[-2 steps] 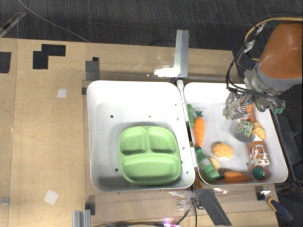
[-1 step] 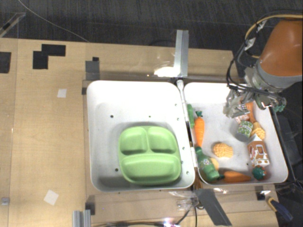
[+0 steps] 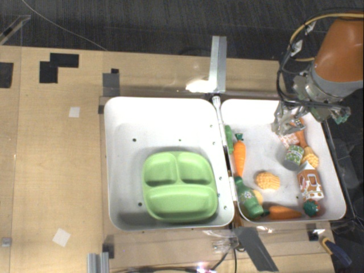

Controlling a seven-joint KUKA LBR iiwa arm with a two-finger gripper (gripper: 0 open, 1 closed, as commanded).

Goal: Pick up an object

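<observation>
- The tool hangs low over the far right corner of the right bin, under the arm's orange band; whether it is open or closed I cannot tell, since its tip blurs into the clutter below.
- Just beneath it lie a small orange toy piece and a little grey-green can, the likeliest targets.
- Nothing is visibly lifted, so I judge the pick not yet done: the grasp and the raise remain.
- Counted in the right bin: two toy carrots, one by the left wall and one along the near wall; one corn cob; one green bottle; one printed carton.
- The left bin holds one green divided plate.
- Two bins share the tabletop.
</observation>
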